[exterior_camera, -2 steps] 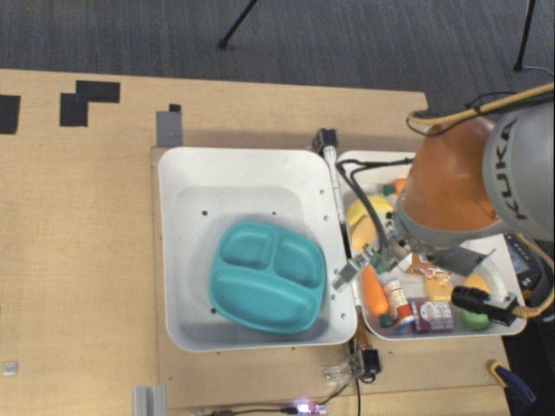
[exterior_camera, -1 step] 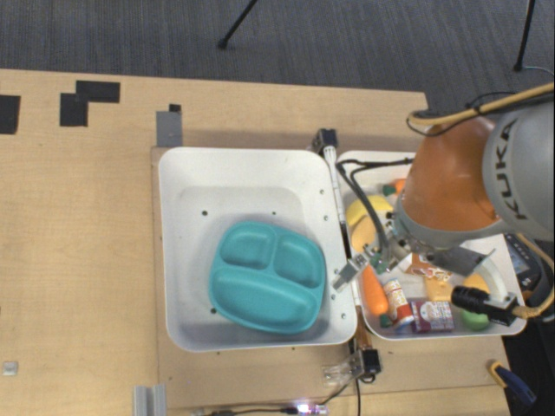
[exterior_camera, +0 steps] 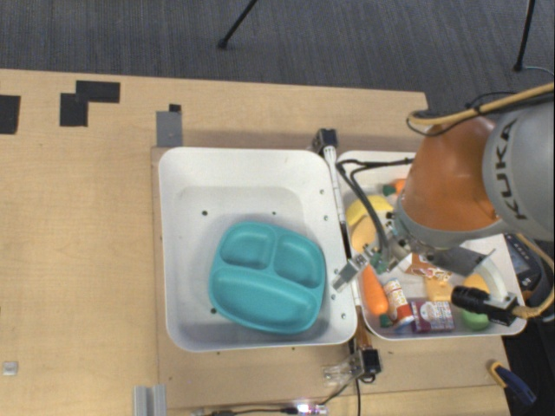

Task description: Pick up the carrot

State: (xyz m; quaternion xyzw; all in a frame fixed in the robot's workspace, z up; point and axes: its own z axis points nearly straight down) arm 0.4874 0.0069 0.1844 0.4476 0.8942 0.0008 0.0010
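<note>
A robotics lab: plywood bench (exterior_camera: 78,258) with two white bins (exterior_camera: 186,232), grey carpet (exterior_camera: 130,16), tripod legs (exterior_camera: 247,11)

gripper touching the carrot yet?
Cannot tell. In the camera view the gripper sits right at the top end of the carrot in the right bin, with neither contact nor gap plainly visible.

The carrot (exterior_camera: 374,293) is orange and short. It lies flat in the right bin (exterior_camera: 434,330), close to its left wall, with the narrow end pointing up-left.
</note>
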